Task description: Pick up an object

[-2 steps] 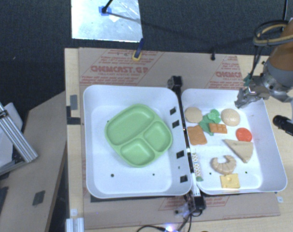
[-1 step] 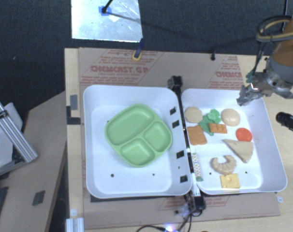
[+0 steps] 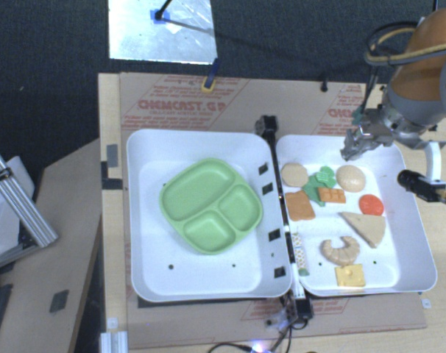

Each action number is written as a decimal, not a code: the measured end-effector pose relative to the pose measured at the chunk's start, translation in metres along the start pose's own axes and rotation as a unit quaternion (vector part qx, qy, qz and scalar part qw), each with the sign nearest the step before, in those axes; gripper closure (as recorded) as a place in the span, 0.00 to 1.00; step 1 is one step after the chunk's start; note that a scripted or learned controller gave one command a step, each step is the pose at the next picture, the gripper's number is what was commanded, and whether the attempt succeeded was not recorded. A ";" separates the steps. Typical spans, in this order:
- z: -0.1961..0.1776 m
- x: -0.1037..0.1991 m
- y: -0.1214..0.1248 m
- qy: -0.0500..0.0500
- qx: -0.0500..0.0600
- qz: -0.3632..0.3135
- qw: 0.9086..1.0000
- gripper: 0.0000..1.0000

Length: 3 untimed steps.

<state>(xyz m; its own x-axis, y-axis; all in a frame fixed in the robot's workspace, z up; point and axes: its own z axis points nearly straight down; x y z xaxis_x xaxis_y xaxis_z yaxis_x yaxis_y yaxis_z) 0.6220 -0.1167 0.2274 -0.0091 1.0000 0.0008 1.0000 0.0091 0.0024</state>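
Board left lettering: red print reading "CHEMCAST GP" is showing on the brown protective sheet (image 3: 230,94) lying under the bins.
Board right lettering: similar red print is repeating there, too partial to read.

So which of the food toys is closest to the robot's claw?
The round beige bun at the right bin's far side. It lies just below the gripper; the other beige round sits further left.

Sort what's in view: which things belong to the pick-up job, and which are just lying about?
Job: hand; right bin with toy food: round bun, red piece, wedge, croissant, yellow square.

Lying about: green divided plate, left bin, foil sheet.
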 end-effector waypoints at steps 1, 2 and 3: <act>-0.007 0.046 -0.009 0.000 0.000 0.000 1.000 1.00; 0.002 0.105 -0.023 0.001 0.001 -0.001 1.000 1.00; -0.001 0.164 -0.033 0.001 0.001 -0.001 1.000 1.00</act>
<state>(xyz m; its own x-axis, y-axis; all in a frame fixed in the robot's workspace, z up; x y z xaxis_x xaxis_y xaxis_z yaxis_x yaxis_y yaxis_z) 0.5872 0.0466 0.2282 -0.0111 0.9999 0.0028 0.9999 0.0111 0.0004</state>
